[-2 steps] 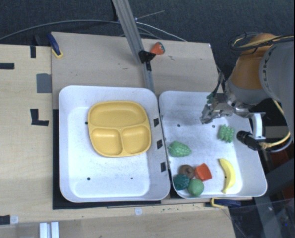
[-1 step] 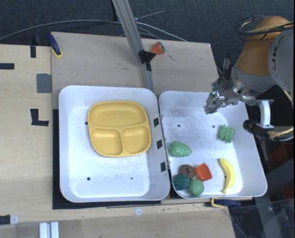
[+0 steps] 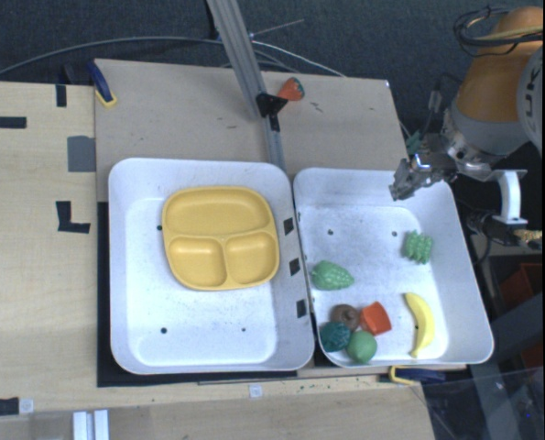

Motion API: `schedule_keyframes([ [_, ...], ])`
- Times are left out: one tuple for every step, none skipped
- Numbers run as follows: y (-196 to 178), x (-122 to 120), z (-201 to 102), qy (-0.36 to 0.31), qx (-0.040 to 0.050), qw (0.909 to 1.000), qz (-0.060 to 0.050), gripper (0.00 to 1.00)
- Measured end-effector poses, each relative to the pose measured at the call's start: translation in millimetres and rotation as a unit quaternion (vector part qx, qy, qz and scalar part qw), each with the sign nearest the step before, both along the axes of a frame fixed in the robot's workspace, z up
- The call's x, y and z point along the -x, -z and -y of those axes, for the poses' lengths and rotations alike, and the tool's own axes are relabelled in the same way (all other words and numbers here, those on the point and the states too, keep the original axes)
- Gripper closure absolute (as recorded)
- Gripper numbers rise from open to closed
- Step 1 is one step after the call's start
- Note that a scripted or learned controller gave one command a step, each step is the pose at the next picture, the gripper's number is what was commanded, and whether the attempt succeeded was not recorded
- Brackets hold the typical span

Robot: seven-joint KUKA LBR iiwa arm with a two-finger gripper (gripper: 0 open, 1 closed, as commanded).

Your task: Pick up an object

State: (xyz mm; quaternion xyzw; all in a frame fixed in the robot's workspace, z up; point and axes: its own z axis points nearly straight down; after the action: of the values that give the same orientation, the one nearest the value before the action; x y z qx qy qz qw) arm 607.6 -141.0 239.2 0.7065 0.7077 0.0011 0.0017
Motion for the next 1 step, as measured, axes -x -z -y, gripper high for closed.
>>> schedule_keyframes([
  [-18.4,-0.6,-0.6,0.0,-0.0006,1.0,-0.001,1.0],
])
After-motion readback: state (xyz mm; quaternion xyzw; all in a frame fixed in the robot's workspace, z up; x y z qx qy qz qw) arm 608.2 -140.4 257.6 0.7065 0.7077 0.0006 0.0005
